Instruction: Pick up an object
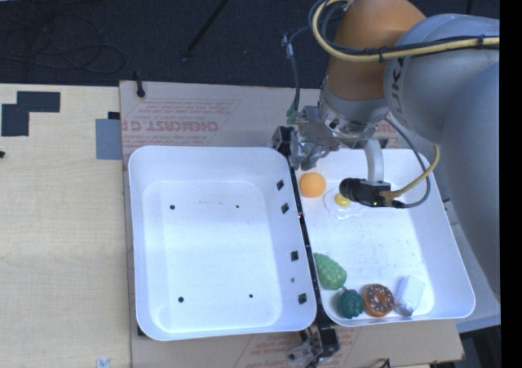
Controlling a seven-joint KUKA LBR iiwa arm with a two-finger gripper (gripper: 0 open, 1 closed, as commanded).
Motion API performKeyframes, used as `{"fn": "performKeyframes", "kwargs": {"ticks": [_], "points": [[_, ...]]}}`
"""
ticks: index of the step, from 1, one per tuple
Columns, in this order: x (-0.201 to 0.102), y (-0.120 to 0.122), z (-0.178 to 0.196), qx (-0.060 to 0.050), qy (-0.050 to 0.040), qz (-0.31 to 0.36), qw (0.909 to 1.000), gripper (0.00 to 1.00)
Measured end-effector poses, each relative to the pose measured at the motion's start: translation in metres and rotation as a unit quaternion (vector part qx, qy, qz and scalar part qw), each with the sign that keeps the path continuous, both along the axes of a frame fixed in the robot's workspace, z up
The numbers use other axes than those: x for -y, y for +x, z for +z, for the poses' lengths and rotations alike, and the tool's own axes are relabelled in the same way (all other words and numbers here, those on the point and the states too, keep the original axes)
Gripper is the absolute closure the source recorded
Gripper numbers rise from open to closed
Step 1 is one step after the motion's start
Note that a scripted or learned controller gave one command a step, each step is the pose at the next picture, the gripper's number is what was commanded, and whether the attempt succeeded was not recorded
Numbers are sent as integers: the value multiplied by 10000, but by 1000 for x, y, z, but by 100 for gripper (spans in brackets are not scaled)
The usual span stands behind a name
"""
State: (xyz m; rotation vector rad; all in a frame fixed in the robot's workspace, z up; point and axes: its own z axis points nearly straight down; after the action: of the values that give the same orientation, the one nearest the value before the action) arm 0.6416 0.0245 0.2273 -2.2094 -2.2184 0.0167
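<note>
- We take the orange ball (312, 185) as the target; it lies at the right bin's (444, 219) far left corner, just below the gripper (306, 154).
- Whether the claw is spread or pressed together, we cannot tell.
- We judge this the approach step; next comes a descent over the ball.
- We count one ball and two bins.

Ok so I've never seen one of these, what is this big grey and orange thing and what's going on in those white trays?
That is a robot arm, reaching in from the right; the single camera sits above the bench, looking down at a slant. Its gripper hangs at the far end of the right bin, just above an orange ball. The ball looks not yet gripped. Also in that bin: a fried-egg toy, a light green piece, a dark green piece, a doughnut and a white block. The left bin sits alongside.
</note>
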Motion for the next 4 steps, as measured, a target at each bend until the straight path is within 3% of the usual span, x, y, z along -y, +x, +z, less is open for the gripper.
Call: {"fn": "performKeyframes", "kwargs": {"ticks": [1,2,3,4], "points": [[-62,2,24,71,7,5,10000,100],[-65,-56,107,87,9,-10,10000,100],[-68,-46,1,8,-13,-19,10000,100],[-133,-26,32,79,8,2,10000,100]]}}
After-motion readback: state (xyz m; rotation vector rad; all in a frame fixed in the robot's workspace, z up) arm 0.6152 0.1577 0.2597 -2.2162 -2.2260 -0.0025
